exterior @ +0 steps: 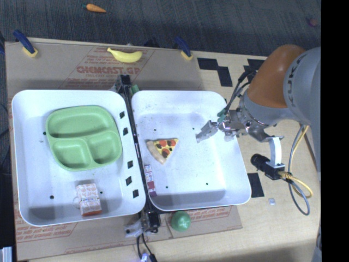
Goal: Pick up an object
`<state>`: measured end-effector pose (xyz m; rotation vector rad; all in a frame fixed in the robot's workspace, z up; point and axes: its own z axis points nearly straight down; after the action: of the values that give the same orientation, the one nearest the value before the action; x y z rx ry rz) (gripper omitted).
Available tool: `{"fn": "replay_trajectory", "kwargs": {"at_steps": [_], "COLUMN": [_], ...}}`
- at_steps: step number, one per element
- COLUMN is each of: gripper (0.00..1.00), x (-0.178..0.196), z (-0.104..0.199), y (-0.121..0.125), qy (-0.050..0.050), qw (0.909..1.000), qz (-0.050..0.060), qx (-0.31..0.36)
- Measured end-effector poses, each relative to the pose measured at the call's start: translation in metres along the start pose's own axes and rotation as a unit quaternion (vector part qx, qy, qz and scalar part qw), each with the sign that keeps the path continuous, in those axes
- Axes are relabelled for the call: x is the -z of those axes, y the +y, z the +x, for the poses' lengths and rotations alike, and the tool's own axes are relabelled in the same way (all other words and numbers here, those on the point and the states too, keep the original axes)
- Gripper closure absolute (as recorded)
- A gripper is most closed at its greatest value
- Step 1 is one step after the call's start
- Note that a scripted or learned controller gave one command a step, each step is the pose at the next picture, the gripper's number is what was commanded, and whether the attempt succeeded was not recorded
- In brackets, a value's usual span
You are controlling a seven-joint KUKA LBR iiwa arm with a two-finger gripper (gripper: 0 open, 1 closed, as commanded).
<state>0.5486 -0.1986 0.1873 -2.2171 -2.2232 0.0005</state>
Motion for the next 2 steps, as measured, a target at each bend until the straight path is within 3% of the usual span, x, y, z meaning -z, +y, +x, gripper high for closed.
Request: {"fn": "replay_trajectory", "kwargs": {"at_steps": [1,2], "gripper": [0.0,0.0], "x": [0.0269,0.0266], "z": [-0.0125,-0.0122], "y": [-0.0368,-0.0368], "qy": [0.0,0.0], "qw": [1.0,1.0], "qz": [0.0,0.001], "qx": [0.001,0.001]}}
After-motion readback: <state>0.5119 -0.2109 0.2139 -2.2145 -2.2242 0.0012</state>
